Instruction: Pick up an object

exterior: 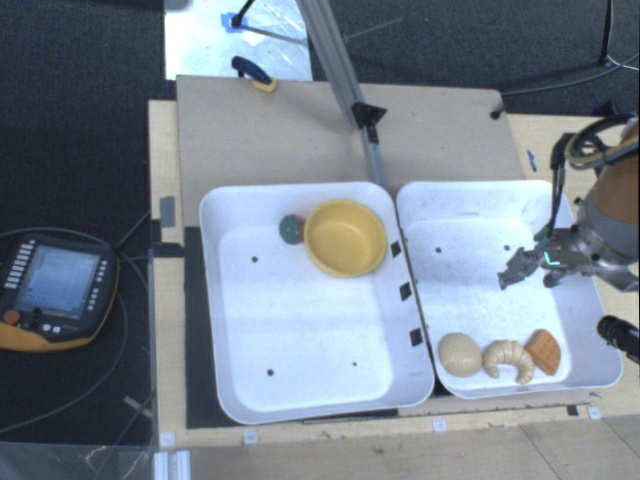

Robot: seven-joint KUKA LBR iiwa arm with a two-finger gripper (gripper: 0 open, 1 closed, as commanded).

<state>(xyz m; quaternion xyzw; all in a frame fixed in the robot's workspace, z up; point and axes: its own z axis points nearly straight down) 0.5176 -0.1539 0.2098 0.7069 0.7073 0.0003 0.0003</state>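
Observation:
My gripper hangs over the right side of the right bin, its two dark fingers spread open with nothing between them. Below it, along the bin's near edge, lie a round beige bun, a pale croissant and an orange waffle-like piece. The gripper is above and apart from all three. In the left bin a yellow bowl sits at the far right corner, with a small green ball touching its left side.
A slanted grey pole crosses the board behind the bins and ends near their shared far corner. A teach pendant lies on the floor at the left. Cables loop above the wrist at the right edge.

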